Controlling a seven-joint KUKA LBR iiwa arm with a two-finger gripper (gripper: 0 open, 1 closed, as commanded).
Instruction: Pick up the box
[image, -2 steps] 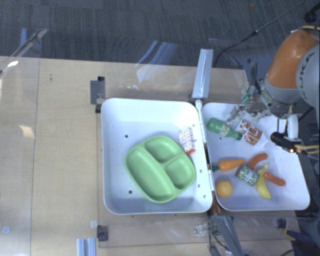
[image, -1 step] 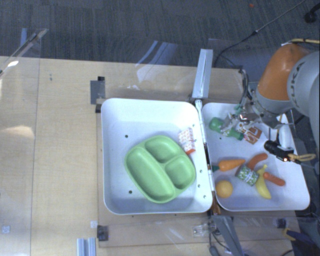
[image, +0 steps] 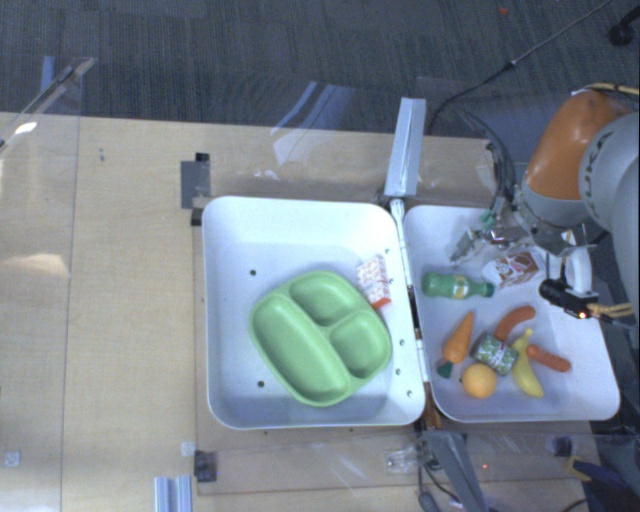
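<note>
Right bin (image: 600, 405), near edge: orange (image: 479, 381), banana (image: 526, 368), green can (image: 493, 353), sausage (image: 549, 358).

Mid bin: carrot (image: 458, 338), second sausage (image: 514, 321), green bottle (image: 456, 287) lying flat.

Far right corner: box (image: 513, 268), red and white, tilted, just beside the fingers (image: 487, 238); their state cannot be told.

Left bin (image: 225, 300): green tray (image: 320, 336) at centre; a red-white packet (image: 374, 280) at its right edge.

Arm (image: 580, 165) enters over the worktop's right edge.

Arm (image: 590, 160) enters from right, grey, orange band up-right of pincer. Wrist angled down-left. Pincer (image: 492, 236) low at arm's left end.
</note>
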